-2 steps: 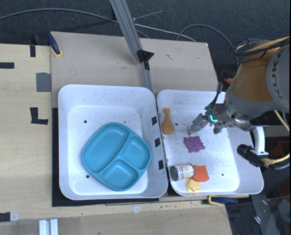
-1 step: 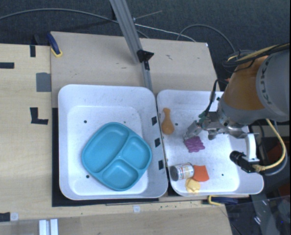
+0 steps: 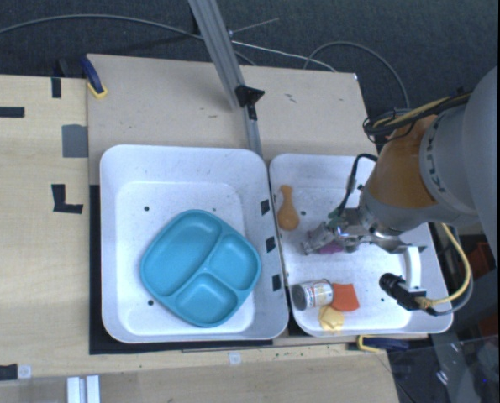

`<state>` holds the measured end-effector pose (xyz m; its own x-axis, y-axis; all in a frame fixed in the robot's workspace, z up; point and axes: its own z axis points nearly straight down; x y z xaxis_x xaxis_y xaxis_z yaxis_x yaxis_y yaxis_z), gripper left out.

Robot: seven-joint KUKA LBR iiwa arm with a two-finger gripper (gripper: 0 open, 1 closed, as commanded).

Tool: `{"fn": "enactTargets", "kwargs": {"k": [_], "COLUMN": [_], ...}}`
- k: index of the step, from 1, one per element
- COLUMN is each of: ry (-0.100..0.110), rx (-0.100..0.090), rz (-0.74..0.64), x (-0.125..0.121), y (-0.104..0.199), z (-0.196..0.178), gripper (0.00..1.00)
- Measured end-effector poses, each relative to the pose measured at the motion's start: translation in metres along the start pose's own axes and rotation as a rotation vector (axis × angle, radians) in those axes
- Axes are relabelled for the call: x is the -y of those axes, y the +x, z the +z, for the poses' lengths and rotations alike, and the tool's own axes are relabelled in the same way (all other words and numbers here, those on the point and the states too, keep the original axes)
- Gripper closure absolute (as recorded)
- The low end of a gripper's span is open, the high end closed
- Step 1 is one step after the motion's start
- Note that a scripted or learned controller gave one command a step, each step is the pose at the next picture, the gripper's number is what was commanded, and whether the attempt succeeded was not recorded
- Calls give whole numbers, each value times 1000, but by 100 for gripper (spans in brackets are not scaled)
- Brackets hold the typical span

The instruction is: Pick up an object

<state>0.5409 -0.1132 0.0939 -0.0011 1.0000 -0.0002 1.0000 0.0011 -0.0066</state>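
Down at the front edge of the right bin (image 3: 418, 326) sit a small metal can (image 3: 313, 294), an orange block (image 3: 345, 296) and a yellow piece (image 3: 330, 317), all bunched together. Further back, near the bin's left wall, lies an orange spoon-like toy (image 3: 288, 209). Over mid-bin, the pincer (image 3: 327, 238) is low above a purplish object (image 3: 344, 243); whether it's spread or closed, I cannot tell. That can looks light, rigid and slick, so I'd take it across its round sides. Left bin (image 3: 115, 225): blue divided plate (image 3: 201, 267).

Two white bins (image 3: 115, 225), metal pole (image 3: 220, 44), loose cables (image 3: 334, 53)
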Motion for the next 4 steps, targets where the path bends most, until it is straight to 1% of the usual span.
{"fn": "enactTargets", "kwargs": {"k": [1, 2, 3, 4], "ry": [-2, -9, -10, -10], "rx": [-2, 0, 1, 1], "rz": [-2, 1, 0, -1], "x": [-1, 5, 5, 5], "y": [1, -6, -13, -13], "z": [-12, -61, -106, -152], "gripper": [100, 100, 100, 100]}}
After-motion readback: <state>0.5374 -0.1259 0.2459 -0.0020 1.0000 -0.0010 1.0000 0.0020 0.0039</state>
